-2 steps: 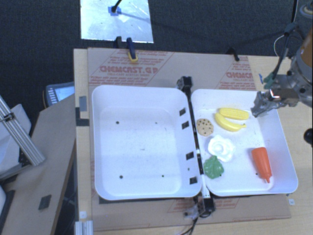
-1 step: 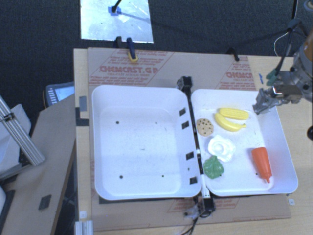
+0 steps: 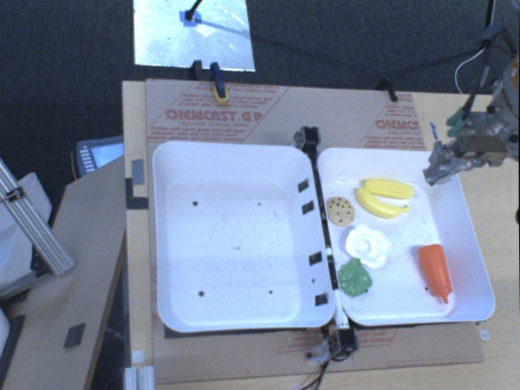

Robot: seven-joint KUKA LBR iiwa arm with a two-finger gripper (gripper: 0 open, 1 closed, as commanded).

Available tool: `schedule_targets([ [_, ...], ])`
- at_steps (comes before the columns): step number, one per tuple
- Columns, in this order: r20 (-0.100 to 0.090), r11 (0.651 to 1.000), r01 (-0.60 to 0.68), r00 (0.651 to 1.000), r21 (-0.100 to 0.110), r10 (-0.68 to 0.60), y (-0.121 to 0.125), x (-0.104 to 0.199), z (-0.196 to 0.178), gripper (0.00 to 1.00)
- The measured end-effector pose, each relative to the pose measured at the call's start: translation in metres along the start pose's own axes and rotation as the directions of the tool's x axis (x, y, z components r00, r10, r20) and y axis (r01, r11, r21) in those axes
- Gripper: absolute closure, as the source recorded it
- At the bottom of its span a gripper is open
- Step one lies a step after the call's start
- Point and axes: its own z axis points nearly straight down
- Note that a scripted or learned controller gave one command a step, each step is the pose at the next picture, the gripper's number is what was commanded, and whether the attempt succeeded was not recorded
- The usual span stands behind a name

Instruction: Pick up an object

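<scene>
The right bin (image 3: 467,218) holds several toy foods. A yellow banana bunch (image 3: 385,197) lies near its back, with a brown cookie (image 3: 340,210) to its left. A white fried egg (image 3: 367,247) sits in the middle, a green leafy piece (image 3: 354,277) at the front left, and an orange carrot (image 3: 435,271) at the front right. My gripper (image 3: 436,172) hangs over the bin's back right corner, to the right of the bananas and above them, with nothing visibly between its fingers.
The left bin (image 3: 236,234) stands beside the right one, joined along a black clipped divider (image 3: 318,218). Both rest on a cardboard sheet (image 3: 268,112). A shiny metal plate (image 3: 193,23) lies beyond the bench at the back left.
</scene>
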Motion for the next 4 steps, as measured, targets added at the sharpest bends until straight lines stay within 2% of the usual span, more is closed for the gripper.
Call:
schedule_targets([
  [1, 0.001, 1.000, 0.006, 1.000, -0.003, -0.006, 0.001, 0.000, -0.011, 1.00],
  [2, -0.005, 1.000, -0.008, 1.000, 0.009, 0.008, 0.000, 0.080, -0.051, 1.00],
  [4, -0.003, 1.000, -0.007, 1.000, 0.005, 0.007, 0.001, 0.075, -0.072, 1.00],
])
